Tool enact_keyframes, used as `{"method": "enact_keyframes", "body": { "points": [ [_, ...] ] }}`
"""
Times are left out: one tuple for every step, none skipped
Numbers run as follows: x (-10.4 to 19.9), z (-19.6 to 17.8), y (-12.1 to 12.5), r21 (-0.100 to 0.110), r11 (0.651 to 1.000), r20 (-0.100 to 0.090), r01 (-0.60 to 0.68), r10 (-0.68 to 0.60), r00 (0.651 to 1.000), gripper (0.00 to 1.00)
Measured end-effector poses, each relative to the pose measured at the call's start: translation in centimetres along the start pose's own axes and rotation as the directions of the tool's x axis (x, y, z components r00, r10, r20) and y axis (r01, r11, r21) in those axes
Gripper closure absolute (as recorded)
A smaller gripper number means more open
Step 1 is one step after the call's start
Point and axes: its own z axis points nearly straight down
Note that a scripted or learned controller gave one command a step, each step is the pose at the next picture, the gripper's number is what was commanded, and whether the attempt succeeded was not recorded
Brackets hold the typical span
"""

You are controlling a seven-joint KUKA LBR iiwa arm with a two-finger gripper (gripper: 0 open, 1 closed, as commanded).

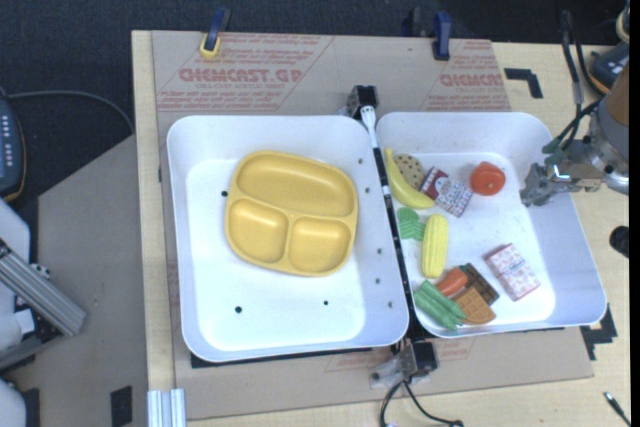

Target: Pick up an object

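Gripper [540, 185] — at right bin [520, 130] right rim, over bare floor; finger state cannot be told, arm cut off. Tomato [488, 178] nearest; corn [435, 245], banana [405, 185] crowd left wall.

White bins [200, 215] hold a yellow tray [291, 212], yellow banana [404, 185] and corn [435, 245], red tomato [488, 178], green beans [438, 304], pink-checked box [512, 271].

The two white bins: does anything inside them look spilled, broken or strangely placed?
Nothing stands out. The yellow three-compartment plastic plate lies flat in the left white bin. The toy foods, such as the yellow corn cob and red tomato, lie loosely in the right white bin.
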Motion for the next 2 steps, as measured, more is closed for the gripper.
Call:
{"method": "enact_keyframes", "body": {
  "points": [
    [5.2, -1.0, 1.5, 0.001, 1.000, -0.003, 0.006, -0.006, 1.000, 1.00],
    [10.2, 0.4, 3.3, 0.004, 1.000, -0.004, 0.006, -0.006, 1.000, 1.00]
  ]
}}
